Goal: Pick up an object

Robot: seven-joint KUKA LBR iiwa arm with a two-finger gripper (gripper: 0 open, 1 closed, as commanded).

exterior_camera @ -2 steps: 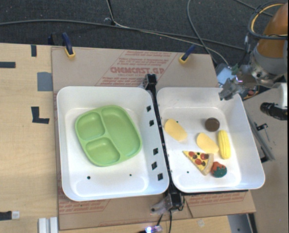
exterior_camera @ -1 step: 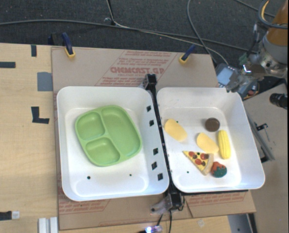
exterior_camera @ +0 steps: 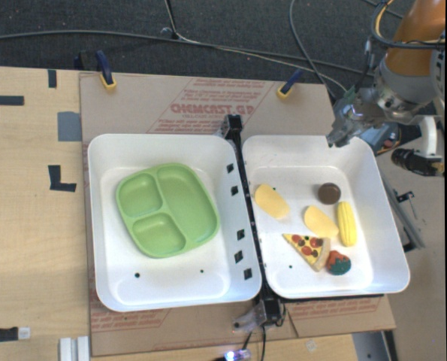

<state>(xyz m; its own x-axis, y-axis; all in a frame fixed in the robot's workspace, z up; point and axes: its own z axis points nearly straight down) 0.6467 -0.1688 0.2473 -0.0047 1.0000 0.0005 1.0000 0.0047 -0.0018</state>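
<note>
We see the two-finger gripper [exterior_camera: 337,138] at the right white bin's [exterior_camera: 385,201] 1 o'clock rim, above nothing; grip state, we cannot tell. Pick candidates cluster at 4 o'clock: yellow toy corn cob [exterior_camera: 346,223], pizza slice [exterior_camera: 307,249], brown disc [exterior_camera: 329,193]. Green compartment tray [exterior_camera: 167,209] fills the left bin. Cardboard print probably reads "CHEMCAST GP".

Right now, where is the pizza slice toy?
In the camera view, the pizza slice toy lies in the right bin, near its front edge, just below a yellow piece and left of a small red and green toy.
</note>
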